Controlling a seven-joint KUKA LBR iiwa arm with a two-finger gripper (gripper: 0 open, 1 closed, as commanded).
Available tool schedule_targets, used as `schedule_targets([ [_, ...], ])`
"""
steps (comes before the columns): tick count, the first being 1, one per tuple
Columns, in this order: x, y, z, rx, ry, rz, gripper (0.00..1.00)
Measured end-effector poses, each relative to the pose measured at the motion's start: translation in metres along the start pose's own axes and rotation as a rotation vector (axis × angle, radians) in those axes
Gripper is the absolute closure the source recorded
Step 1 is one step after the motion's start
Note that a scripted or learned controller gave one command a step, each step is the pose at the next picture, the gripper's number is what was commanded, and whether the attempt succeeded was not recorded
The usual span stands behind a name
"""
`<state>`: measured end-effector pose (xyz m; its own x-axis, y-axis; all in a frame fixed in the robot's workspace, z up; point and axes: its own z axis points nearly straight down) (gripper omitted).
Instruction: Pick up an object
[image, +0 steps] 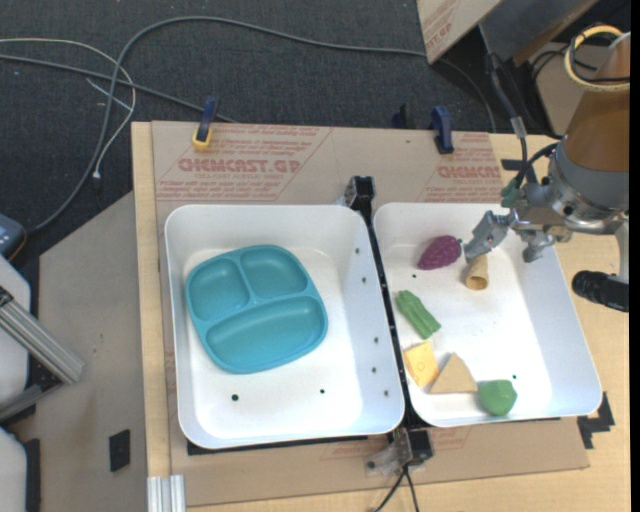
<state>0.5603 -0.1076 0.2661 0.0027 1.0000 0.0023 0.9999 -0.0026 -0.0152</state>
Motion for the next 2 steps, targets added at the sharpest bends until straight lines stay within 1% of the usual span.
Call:
schedule_targets([
  [1,0.0,0.002,-0.007,-0.014,-0.001,-0.003,0.0],
  [2,0.009,-0.002,0.04,-0.012,-0.001,-0.002,0.0],
])
